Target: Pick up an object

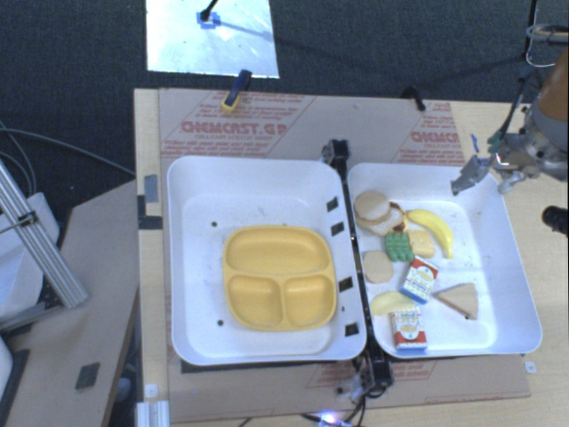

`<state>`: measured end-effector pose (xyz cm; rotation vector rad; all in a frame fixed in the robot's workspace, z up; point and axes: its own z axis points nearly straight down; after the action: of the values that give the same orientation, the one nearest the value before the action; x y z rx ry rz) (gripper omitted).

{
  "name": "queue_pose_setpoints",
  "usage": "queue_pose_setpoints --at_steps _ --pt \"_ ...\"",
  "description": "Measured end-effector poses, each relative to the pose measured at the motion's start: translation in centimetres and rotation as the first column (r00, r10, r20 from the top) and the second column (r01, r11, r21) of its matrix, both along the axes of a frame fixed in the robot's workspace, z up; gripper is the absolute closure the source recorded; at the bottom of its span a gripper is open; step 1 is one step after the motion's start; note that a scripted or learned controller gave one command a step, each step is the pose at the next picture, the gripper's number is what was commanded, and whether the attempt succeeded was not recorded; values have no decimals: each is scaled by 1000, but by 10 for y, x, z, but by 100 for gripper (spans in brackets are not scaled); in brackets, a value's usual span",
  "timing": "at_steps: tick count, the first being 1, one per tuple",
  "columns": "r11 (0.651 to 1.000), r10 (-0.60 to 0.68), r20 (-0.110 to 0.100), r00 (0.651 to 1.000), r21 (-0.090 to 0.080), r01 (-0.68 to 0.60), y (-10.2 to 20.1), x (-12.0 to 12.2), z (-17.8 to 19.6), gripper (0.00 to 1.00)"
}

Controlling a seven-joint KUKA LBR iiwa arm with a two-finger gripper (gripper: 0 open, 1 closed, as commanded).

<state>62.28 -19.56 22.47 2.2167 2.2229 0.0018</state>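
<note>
You're in the approach: the gripper (484,174) hangs over the right bin (516,265) rim, its grip unreadable from here, needing descent toward the banana (434,229)

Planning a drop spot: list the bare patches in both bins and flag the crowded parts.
Left bin: bare floor rings the yellow tray, widest along the far wall. Right bin: bare along its right side beyond the banana and sandwich wedge. Crowded: its left half, from bun to red carton.

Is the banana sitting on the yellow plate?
No, the banana lies in the right bin among the other toy food, while the yellow plate sits in the left bin.
</note>
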Motion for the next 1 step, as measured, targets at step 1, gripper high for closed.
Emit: queue_pose_setpoints --at_steps 1 --pt "1000 2 -10 1000 4 -2 21 -11 -136 0"
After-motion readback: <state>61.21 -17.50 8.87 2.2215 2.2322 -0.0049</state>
